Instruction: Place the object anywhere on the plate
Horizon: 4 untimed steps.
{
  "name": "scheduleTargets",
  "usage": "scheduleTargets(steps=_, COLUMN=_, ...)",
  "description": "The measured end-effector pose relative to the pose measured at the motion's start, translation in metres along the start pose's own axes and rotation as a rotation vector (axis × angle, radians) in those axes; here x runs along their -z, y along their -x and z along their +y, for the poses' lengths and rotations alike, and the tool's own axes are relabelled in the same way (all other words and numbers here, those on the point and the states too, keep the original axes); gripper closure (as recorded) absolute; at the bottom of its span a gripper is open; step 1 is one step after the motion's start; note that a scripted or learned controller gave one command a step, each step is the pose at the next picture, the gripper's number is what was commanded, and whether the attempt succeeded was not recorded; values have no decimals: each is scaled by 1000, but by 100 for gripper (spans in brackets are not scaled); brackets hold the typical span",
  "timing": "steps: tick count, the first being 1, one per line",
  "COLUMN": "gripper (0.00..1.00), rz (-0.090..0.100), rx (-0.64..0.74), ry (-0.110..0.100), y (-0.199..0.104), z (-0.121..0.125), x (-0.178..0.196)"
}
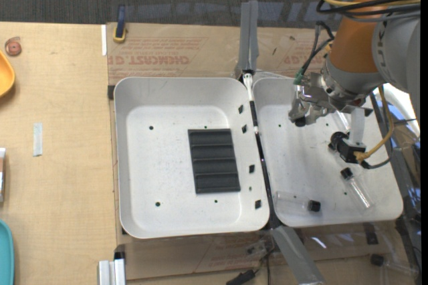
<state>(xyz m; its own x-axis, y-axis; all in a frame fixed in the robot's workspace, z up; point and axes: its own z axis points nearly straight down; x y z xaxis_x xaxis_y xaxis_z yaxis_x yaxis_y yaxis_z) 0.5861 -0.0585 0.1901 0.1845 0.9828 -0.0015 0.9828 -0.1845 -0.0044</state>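
Black ribbed plate (214, 160) lies in the left bin (134, 110); the tool (302, 113) hovers over the right bin (381, 203), its state untellable. Small objects (312, 206) near the front wall risk a missed grasp

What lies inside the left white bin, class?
Inside the left bin lies one dark ribbed rectangular block, flat near the middle. Whatever is under the block is covered.
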Motion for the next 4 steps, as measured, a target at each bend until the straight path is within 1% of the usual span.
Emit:
scheduleTargets(steps=1, gripper=100, rz=0, rx=125, ry=0, y=-69, z=-56, x=0)
scheduleTargets(steps=2, gripper=100, rz=-1, rx=504, ry=1, y=-141, z=-75, x=0)
scheduleTargets(steps=3, gripper=100, rz=-2, rx=637, ry=3, y=-183, z=-84, x=4)
scheduleTargets(steps=4, gripper=100, rz=-2, rx=741, ry=3, y=-200, z=-58, x=59)
